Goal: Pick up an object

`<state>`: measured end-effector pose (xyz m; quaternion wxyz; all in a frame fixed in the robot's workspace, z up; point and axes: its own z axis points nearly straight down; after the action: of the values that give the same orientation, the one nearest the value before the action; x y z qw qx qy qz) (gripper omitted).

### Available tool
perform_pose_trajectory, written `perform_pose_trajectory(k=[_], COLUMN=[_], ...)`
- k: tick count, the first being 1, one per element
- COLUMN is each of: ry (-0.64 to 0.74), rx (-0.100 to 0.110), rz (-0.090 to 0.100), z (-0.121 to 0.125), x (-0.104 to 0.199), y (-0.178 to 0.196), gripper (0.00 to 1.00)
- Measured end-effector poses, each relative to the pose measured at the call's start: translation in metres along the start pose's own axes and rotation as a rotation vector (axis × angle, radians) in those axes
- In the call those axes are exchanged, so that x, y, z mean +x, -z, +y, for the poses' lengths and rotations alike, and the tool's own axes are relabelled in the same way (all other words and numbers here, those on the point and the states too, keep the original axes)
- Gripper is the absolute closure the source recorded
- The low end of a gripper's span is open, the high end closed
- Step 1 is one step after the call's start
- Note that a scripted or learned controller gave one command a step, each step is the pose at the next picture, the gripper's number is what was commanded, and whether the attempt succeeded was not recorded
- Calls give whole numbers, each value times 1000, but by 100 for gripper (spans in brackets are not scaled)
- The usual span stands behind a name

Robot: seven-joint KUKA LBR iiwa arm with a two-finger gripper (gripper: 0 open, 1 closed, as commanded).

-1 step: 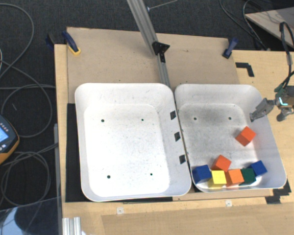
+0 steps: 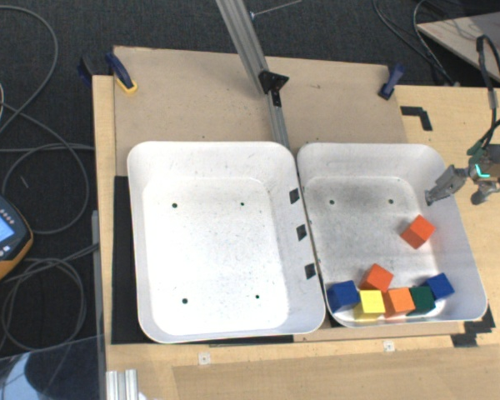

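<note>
We look down on two white bins set side by side on a wooden bench, the left bin (image 2: 208, 240) bare of blocks and the right bin (image 2: 462, 248) holding seven. The gripper (image 2: 462, 186) hangs at the right bin's upper right rim, its two grey fingers spread apart with nothing between them; one finger (image 2: 442, 187) points down and left over the bin's inner edge. A small teal light glows on the tool just behind them.

An orange block (image 2: 417, 232) sits alone and tilted in the right bin, below and left of the gripper and apart from it. The rest crowd the bin's near edge: a blue block (image 2: 342, 294) at the left, then a yellow block (image 2: 372, 302), a second orange block (image 2: 398, 301) and a green block (image 2: 422, 297) in a touching row, with another blue block (image 2: 439, 286) at the right end. A third orange block (image 2: 379, 276) lies just behind the yellow one.

A grey metal pole (image 2: 248, 48) slants across the bench toward the gap between the bins. Blue clamps (image 2: 121, 72) grip the board's far corners, and black cables (image 2: 33, 248) loop over the dark floor to the left.
</note>
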<state>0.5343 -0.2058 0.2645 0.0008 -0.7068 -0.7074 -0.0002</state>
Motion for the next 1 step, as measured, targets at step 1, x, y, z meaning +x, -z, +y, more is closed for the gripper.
perform_pose_trajectory(k=[1], ry=[-1], rx=[6], rz=[2], z=[-7], x=[3], y=[-60], gripper=[0])
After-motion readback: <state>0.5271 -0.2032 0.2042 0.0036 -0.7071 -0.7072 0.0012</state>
